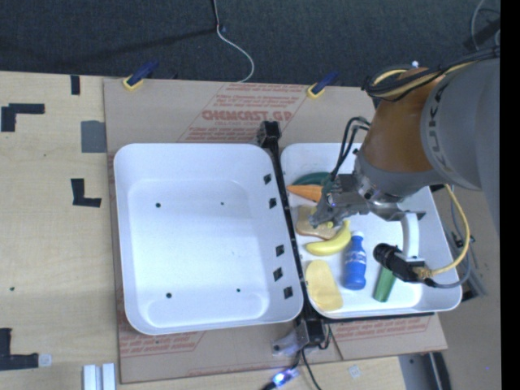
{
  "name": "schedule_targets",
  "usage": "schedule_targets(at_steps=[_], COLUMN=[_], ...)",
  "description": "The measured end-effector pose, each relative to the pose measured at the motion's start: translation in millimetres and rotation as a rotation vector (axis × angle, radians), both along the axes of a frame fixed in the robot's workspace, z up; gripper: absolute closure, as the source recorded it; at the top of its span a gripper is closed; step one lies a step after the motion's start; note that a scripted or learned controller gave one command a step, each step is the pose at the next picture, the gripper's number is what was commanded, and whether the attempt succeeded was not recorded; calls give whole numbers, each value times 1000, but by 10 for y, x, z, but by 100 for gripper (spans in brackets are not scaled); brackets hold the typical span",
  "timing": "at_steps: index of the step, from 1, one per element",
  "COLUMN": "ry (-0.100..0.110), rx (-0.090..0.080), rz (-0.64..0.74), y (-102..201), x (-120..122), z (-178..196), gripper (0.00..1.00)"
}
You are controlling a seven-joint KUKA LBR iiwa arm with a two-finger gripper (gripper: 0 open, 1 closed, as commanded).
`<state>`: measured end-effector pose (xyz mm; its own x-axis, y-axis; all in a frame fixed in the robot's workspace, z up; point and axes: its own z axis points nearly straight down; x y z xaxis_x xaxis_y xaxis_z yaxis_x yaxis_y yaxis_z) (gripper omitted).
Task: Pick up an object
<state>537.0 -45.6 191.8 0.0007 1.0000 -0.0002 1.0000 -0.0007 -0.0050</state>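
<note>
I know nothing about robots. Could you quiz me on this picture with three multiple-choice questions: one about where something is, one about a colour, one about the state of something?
1. Which bin holds the objects?
A. the left bin
B. the right bin
C. both bins

2. What colour is the bottle beside the banana?
A. blue
B. red
C. black

3. How does the blue bottle lie?
A. on its side
B. standing upright on its base
C. lifted above the bin

Answers:
1 B: the banana and the carrot lie in the right bin.
2 A: the blue bottle has a white cap.
3 A: it lies flat on the bin floor, apart from the gripper.
</note>
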Motion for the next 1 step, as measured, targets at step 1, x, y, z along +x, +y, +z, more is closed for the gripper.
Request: schedule_targets(at_steps=[1], ry=[0], rx=[2], rz=[2], y=[123], x=[-472], z=[251], gripper=[100])
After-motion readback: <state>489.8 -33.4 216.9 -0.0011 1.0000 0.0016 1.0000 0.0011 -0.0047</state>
